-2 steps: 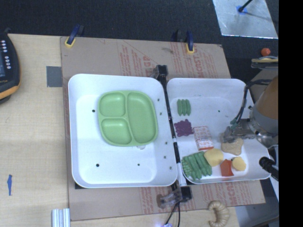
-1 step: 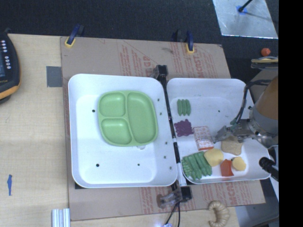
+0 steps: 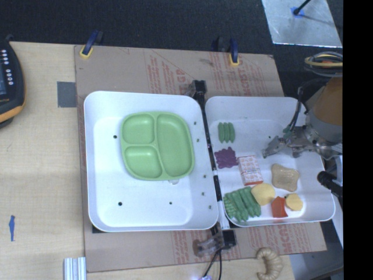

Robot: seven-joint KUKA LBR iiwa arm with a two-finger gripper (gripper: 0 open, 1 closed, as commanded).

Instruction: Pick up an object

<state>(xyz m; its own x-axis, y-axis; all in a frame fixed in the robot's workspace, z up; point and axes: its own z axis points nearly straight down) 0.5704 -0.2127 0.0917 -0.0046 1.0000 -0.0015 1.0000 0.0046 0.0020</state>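
**Reader:** Where does the gripper (image 3: 284, 145) stand?

**Legend:** Over the right bin (image 3: 256, 105), in its upper right part, at the end of the grey arm (image 3: 328, 111) that enters from the view's right. It hangs above bare white floor. Whether it is released or clenched cannot be told from this slant. Nothing is seen held in it.

**Reader:** Which objects are candidates for the pick?

**Legend:** All lie in the right bin. A beige bread-like piece (image 3: 285, 177) lies just below the gripper in the view. Further toward the bin's near edge are a yellow piece (image 3: 263, 193), a red piece (image 3: 279, 207) and an orange-yellow piece (image 3: 294, 202), crowded together and partly touching. To the left lie a small red-and-white box (image 3: 249, 169), a purple grape cluster (image 3: 225, 157), a green pod (image 3: 226, 132) and a bundle of green beans (image 3: 242, 203). The left bin (image 3: 105, 156) bears a green divided plate (image 3: 157, 145).

**Reader:** Which relation governs the coming move?

**Legend:** The beige piece is judged the nearest target. It lies toward the near rim from the gripper, near but apart. Its long axis runs roughly left to right in the view. A closure across its short axis would probably suit. Its neighbours are close on the lower side, so a descent drifting that way risks pinching two at once.
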